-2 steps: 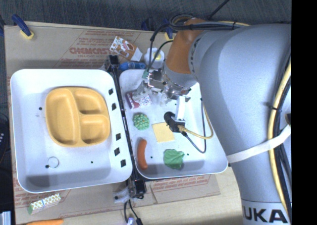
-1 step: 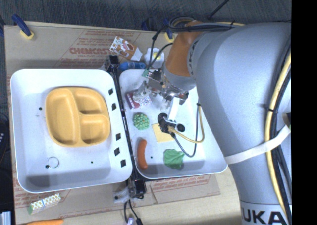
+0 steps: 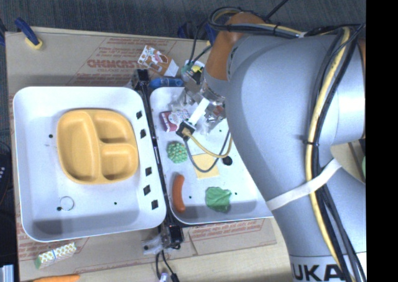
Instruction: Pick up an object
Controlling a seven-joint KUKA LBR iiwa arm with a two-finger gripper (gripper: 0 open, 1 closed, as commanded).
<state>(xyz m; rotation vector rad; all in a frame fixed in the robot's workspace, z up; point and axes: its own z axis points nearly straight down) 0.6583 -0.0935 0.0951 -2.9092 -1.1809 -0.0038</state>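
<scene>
The gripper (image 3: 189,115) hangs low over the far end of the right bin (image 3: 244,203), its fingers lost among cables and clutter, so whether they are released or clenched cannot be told. Nothing can be seen between them.

Just beneath and beside the gripper lies one red-and-white packet (image 3: 168,120), touching the bin's left wall area. Nearer the camera sits one round green knobbly ball (image 3: 177,152), then one flat yellow slice (image 3: 208,169) partly under a loop of yellow cable (image 3: 202,150).

One orange-red sausage (image 3: 178,192) lies near the bin's front left corner. Its long axis runs almost straight from the far side to the near side, parallel with the divider between the bins. One green leafy piece (image 3: 218,198) rests just to its right, apart from it.

The left bin (image 3: 37,150) holds one yellow divided tray (image 3: 97,145) with three compartments, lying flat.

The grey arm (image 3: 292,125) covers the right bin's right side, with one orange band (image 3: 219,51) above the wrist.
</scene>
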